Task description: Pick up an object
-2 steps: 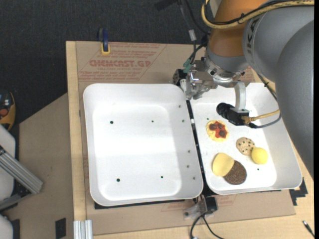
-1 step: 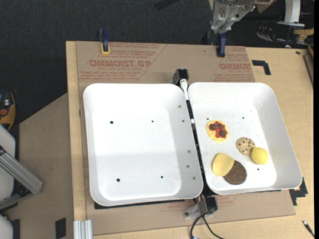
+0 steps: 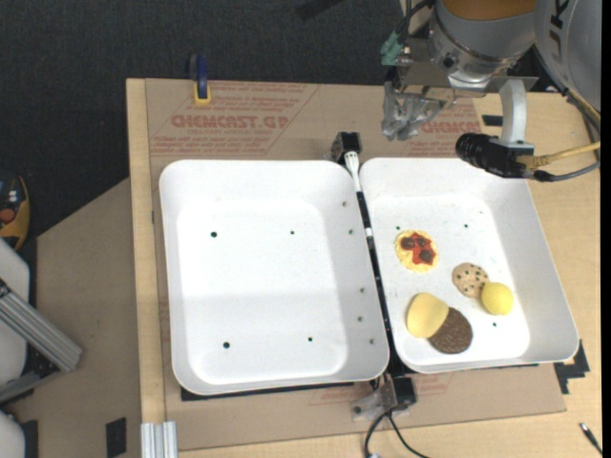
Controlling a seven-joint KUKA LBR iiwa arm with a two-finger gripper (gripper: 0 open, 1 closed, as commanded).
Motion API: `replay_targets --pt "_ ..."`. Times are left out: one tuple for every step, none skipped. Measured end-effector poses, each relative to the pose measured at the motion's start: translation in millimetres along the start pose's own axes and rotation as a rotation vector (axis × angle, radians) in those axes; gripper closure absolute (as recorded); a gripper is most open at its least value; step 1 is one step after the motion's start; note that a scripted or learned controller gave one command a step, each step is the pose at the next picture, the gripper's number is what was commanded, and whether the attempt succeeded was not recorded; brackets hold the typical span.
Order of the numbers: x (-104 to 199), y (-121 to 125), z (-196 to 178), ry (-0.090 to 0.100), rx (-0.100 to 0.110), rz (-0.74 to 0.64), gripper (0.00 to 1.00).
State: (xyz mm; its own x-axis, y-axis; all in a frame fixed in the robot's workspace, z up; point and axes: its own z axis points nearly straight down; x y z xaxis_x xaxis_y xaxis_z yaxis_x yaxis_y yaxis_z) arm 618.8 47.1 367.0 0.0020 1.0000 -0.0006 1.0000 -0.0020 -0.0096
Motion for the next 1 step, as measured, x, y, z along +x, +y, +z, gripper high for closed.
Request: replay_targets --pt "-81.1 -20.5 -26.7 -0.003 -0.013 0.006 1.00"
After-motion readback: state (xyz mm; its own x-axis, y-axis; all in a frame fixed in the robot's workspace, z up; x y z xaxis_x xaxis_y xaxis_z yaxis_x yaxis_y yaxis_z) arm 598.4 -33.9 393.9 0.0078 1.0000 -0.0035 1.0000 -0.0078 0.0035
